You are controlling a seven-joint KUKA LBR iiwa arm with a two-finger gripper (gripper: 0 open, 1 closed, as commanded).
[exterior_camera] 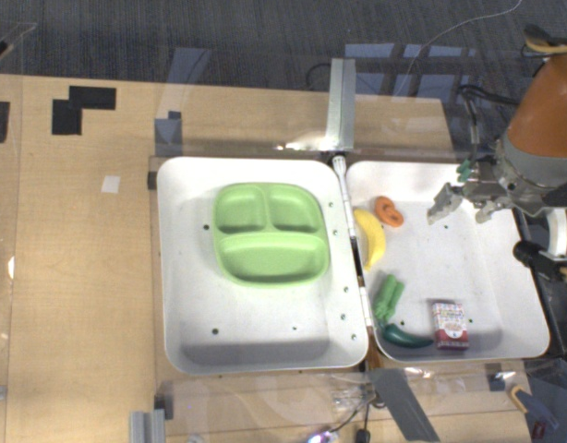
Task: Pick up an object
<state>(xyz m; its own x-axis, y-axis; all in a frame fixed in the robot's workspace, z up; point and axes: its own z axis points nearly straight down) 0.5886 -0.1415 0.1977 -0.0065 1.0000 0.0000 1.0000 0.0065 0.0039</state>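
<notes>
The work surface is a light wooden bench (71, 275) with black square markings near its far left corner; dark grey carpet lies beyond its far edge. Two shallow white bins sit side by side on it, touching along a shared middle rim.

Contents, counted:
- Left bin (186, 340): one green compartment tray (269, 232) with three sections, lying flat near the bin's centre.
- Right bin (505, 275): five objects. One yellow banana (371, 236) lies against the middle rim. One small orange ring-shaped item (388, 211) lies just beside the banana's far end. One light green vegetable-shaped piece (388, 297) and one dark green curved piece (405, 337) lie near the front left corner (the two touch or nearly touch). One small red and white packet (450, 325) lies near the front wall.

The gripper (464, 203) stands over the far part of the right bin, well apart from the packet and to the right of the orange item. Its two fingers are spread moderately wide, with nothing between them.
</notes>
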